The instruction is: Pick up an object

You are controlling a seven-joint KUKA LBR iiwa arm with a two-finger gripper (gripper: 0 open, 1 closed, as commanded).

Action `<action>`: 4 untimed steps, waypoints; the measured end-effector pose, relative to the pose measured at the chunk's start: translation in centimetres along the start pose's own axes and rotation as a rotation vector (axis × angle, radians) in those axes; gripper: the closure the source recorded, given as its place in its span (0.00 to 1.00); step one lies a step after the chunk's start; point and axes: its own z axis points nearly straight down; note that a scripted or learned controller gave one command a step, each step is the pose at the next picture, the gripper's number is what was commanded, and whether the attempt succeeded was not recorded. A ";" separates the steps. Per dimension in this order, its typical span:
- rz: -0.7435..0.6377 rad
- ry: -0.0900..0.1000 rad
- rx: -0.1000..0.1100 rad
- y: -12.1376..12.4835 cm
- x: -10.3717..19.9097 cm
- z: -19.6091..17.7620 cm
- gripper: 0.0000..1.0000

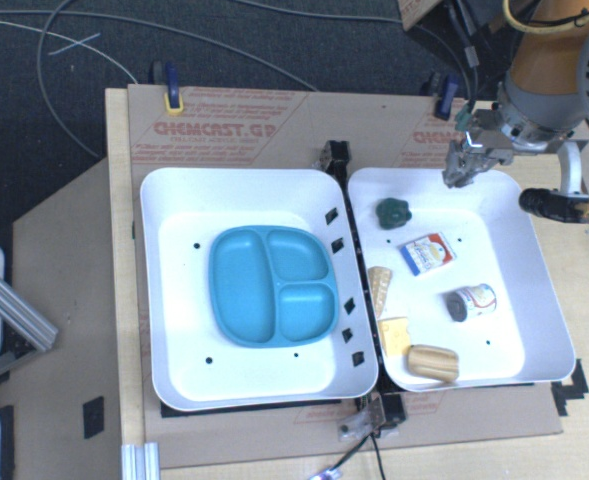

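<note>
I see the gripper hovering above the far rim of the right bin, carrying nothing I can see. The objects lie loose in that bin for picking; the nearest, a dark green lump, sits just inward. The blue tray occupies the left bin.

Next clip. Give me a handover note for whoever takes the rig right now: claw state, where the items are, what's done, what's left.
Claw: over the far rim of the right bin, nothing between its fingers; open or shut not readable.
Right bin holds: dark green lump nearest the claw, blue-and-white packet, small grey-and-white can on its side, tan wafer strip, yellow block, tan bread-like roll.
Left bin: blue divided plate.
Done: no pick yet.
Left: descend, grasp one item, lift. The green lump looks closest.
</note>
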 end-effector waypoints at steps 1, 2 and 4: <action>-0.001 0.001 0.002 -1.1 5.3 0.8 1.00; -0.001 0.001 0.003 -1.8 11.0 1.5 1.00; -0.001 0.000 -0.001 -2.4 21.3 2.0 1.00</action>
